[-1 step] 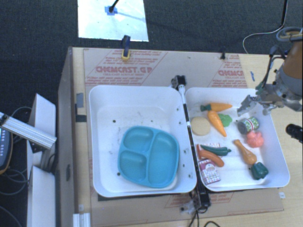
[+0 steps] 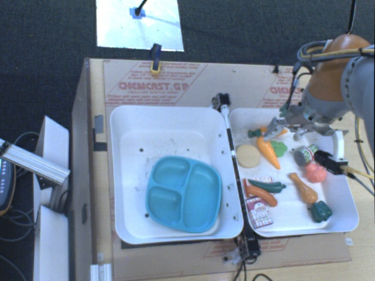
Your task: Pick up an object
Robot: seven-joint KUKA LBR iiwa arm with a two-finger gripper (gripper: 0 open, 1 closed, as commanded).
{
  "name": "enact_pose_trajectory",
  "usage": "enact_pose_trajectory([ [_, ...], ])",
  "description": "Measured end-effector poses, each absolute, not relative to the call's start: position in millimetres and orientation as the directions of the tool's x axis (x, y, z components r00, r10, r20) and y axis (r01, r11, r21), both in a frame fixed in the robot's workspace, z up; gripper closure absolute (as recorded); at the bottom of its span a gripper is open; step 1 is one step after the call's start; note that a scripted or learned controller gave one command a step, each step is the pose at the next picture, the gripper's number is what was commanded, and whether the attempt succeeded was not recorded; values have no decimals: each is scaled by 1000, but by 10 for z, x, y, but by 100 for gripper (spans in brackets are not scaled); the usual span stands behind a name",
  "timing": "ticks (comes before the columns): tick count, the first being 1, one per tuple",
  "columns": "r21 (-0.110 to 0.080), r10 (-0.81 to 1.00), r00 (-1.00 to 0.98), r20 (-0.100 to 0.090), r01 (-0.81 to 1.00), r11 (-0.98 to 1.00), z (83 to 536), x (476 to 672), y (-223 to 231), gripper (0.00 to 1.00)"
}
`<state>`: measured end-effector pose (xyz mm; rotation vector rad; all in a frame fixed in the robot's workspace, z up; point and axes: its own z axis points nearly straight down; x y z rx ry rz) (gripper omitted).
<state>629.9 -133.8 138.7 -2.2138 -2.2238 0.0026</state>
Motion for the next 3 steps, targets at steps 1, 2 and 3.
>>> enact_pose_trajectory([
  [1,3,1000,-5,-1,1000,5,842,6429,-902,0],
  [2,5,1000,-7,-4,1000,7,928,6440,-917,100],
  [3,-1,1000,-5,0,1000,5,1821,6213,-446,100],
])
